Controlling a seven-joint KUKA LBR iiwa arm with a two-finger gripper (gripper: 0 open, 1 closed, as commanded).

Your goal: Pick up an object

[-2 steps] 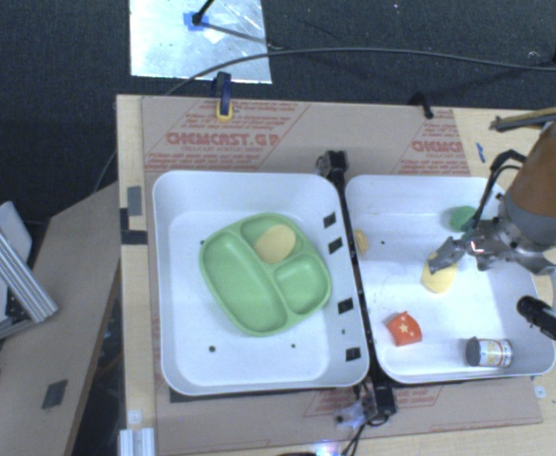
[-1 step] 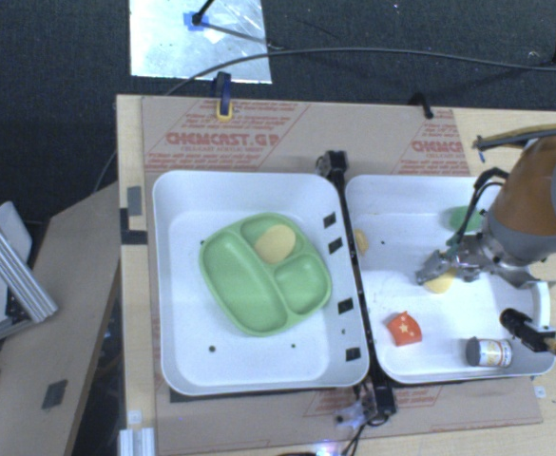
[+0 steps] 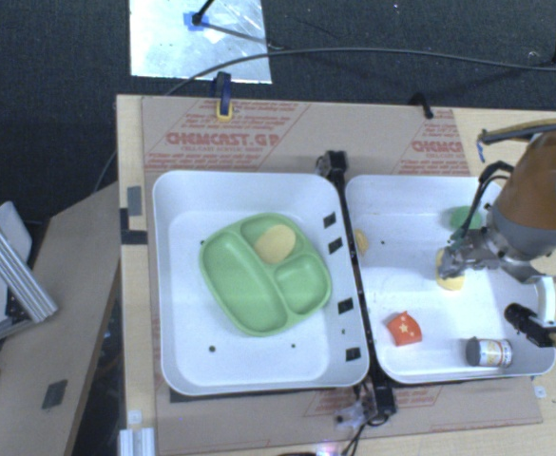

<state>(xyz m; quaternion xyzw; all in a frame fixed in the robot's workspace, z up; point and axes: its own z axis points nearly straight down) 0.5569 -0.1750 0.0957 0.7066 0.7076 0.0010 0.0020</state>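
Camera view looks down on a worktop (image 3: 287,126) with two white bins side by side. The left bin (image 3: 178,255) has a green tray (image 3: 258,283) in it, and a yellow lump (image 3: 277,243) sits in one part of the tray. The right bin (image 3: 401,207) has a red thing (image 3: 404,328), a small jar (image 3: 488,352) lying on its side, a green thing (image 3: 466,217) partly hidden by the arm, and a small yellow thing (image 3: 450,279).

The arm (image 3: 539,198) comes in from the right. Its hand (image 3: 458,259) is low, right over the small yellow thing and looks to be touching its top. I cannot tell if the hand is pinched or spread, because it is too small and blurry.

I think the job now is to grab that yellow thing. To do it well, the hand should sit with the yellow thing in the middle, go down until it nearly meets the bin floor, squeeze gently, and then lift straight up slowly. The thing is small and round, so it could slip or roll away if the squeeze is off to one side.
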